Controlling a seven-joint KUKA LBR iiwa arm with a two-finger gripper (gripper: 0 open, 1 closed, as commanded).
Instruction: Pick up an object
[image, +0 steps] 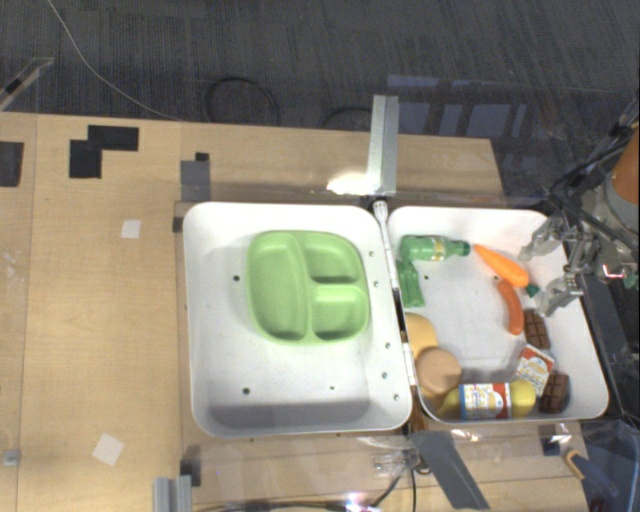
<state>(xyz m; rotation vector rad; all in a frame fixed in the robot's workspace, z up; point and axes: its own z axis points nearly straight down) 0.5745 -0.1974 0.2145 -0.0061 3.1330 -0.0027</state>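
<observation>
My gripper (553, 266) hangs over the right side of the right bin (470, 222), its two fingers spread open with nothing between them. Just left of it lie an orange carrot (500, 264) and a reddish sausage (513, 306). Below the gripper sits a brown chocolate bar (537, 330). A green bottle (432, 248) and a green box (410, 284) rest at the bin's upper left. A round tan bun (438, 369), a yellow labelled bottle (487, 400), a red-and-white packet (535, 369) and a second brown bar (554, 392) crowd the bin's front.
The left bin (215, 330) holds a light green divided plate (305, 285). A metal post (384, 145) stands behind the seam between the bins. Wooden bench top spreads to the left, and dark cables run at the far right beside the arm.
</observation>
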